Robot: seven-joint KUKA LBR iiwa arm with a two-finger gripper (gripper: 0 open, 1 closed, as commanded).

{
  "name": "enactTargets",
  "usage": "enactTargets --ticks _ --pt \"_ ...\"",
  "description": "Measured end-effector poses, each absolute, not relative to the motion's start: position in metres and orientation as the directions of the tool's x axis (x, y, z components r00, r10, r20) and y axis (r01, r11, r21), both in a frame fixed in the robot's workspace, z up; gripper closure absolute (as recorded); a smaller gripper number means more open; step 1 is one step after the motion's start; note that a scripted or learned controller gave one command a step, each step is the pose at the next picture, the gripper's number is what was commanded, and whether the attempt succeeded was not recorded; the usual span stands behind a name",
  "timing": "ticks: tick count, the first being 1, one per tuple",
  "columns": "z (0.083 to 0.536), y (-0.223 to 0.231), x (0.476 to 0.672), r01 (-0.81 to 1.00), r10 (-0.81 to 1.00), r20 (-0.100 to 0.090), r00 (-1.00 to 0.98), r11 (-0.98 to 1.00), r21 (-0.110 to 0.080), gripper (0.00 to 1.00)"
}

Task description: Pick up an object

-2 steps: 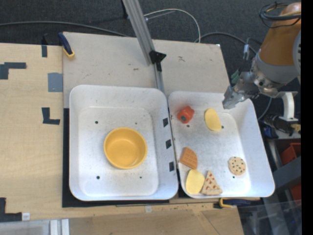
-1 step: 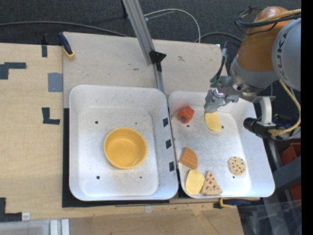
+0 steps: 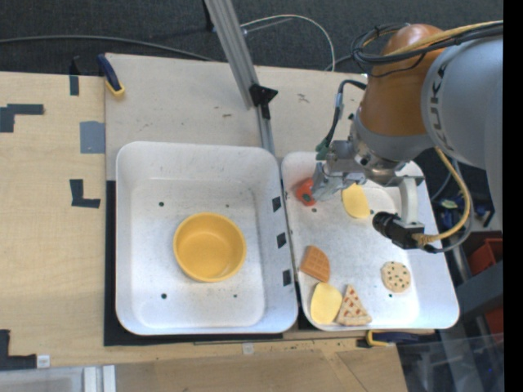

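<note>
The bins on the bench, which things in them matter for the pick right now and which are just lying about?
In play:
- hand, low over the right bin
- small red object beside the hand, likely the target

Lying about:
- yellow bowl in the left bin
- yellow piece
- waffle
- cookie
- yellow wedge
- pizza slice

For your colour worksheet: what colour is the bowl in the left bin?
Yellow; the bowl shows in the camera view.

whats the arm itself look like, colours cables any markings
A bulky grey KUKA arm with a rounded orange band above the wrist and dark lettering on the grey shell. Black and yellow cables loop around it. The small metallic two-finger gripper sits below the band.
</note>
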State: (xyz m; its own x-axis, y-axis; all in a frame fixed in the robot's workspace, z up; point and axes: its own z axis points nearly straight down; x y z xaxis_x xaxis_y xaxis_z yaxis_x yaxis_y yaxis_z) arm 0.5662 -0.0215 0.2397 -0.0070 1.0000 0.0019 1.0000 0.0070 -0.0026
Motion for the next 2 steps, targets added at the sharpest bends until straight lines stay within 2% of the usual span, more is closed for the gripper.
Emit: enactTargets --ticks 2 --pt "0.217 0.090 0.529 1.000 1.000 0.001 -0.007 0.007 -0.005 1.00"
